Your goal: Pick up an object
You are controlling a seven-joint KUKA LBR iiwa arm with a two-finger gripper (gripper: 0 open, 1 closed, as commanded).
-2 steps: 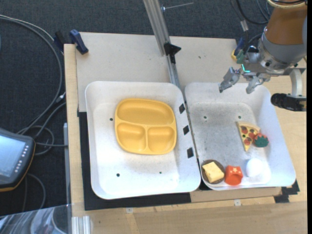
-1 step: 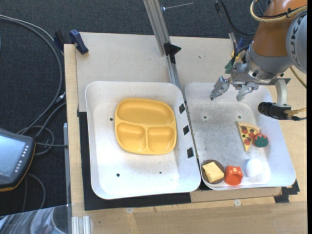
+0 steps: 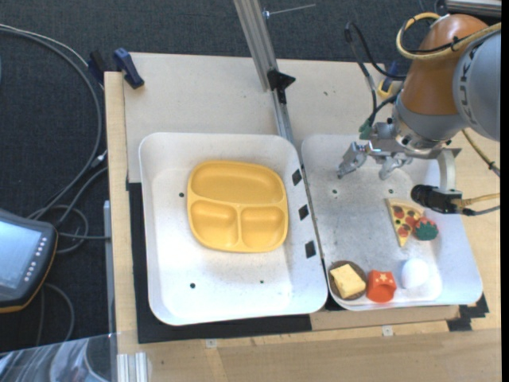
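Pizza slice (image 3: 405, 220) below-right of end effector (image 3: 371, 163)

I see my arm (image 3: 465, 70) as rounded grey casing with a glossy orange band (image 3: 437, 62) above the wrist. A yellow cable (image 3: 413, 29) loops beside the band, with thin dark wires near it. The gripper (image 3: 372, 160) is bare grey metal, with a black block (image 3: 433, 197) mounted near it.

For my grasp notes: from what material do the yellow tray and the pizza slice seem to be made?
The yellow tray looks like moulded plastic, matte and smooth, with rounded compartment walls. The pizza slice is probably a plastic toy: flat, with solid bright colours. Rubber or foam cannot be excluded.
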